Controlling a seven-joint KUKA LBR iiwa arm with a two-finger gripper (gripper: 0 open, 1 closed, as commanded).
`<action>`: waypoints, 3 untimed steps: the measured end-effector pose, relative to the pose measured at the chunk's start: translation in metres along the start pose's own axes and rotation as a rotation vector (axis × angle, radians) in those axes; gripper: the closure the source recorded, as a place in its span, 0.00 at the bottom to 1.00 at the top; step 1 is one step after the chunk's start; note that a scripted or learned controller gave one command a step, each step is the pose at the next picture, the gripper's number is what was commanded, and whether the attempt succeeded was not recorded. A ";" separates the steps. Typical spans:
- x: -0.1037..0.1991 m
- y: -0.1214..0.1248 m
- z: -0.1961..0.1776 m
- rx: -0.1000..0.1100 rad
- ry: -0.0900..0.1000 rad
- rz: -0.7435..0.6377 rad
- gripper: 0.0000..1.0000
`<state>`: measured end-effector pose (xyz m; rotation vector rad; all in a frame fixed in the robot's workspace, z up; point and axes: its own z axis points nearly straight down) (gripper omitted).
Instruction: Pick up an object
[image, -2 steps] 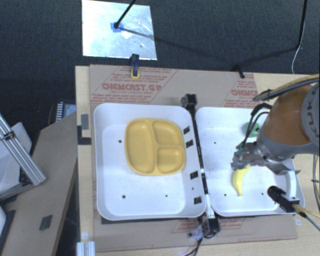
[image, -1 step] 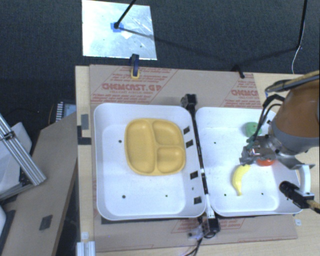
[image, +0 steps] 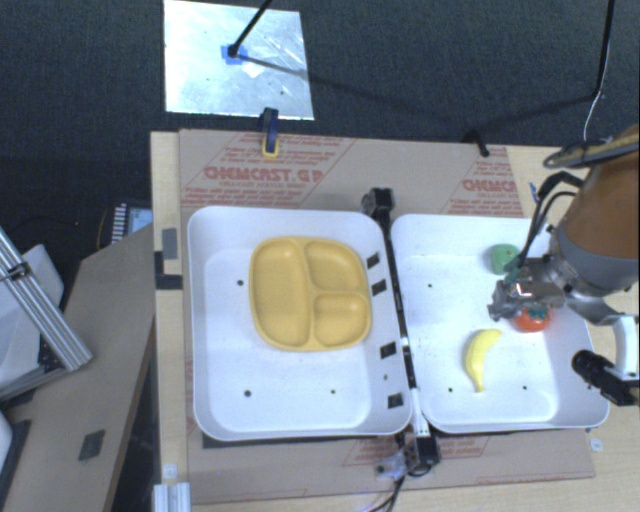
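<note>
Red object (image: 533, 319): small, round, orange-red, perhaps a toy tomato; partly hidden under the gripper, so its full shape is unclear. It lies in the right bin (image: 440, 400), directly below the fingertips and touching or nearly touching them.
Banana (image: 481, 357): small, yellow, curved, lying flat on the bin floor, just beside the fingers on their lower left, apart from them.
Green object (image: 502, 257): small, rounded, pale green, just above and left of the fingers, near the bin's far wall.
Gripper (image: 519, 296): metallic, low over the red object; whether the fingers are apart or closed, I cannot tell from here.
Arm (image: 600, 225): comes in from the right, orange band above a grey wrist, bent down over the right bin.
Yellow tray (image: 308, 293): three compartments, in the left bin (image: 215, 390), well away from the fingers.
</note>
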<state>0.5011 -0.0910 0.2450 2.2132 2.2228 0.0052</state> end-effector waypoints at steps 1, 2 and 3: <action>0.045 0.035 0.006 0.003 0.003 -0.005 1.00; 0.100 0.051 0.013 0.004 0.003 -0.006 1.00; 0.157 0.079 0.011 0.002 0.004 -0.006 1.00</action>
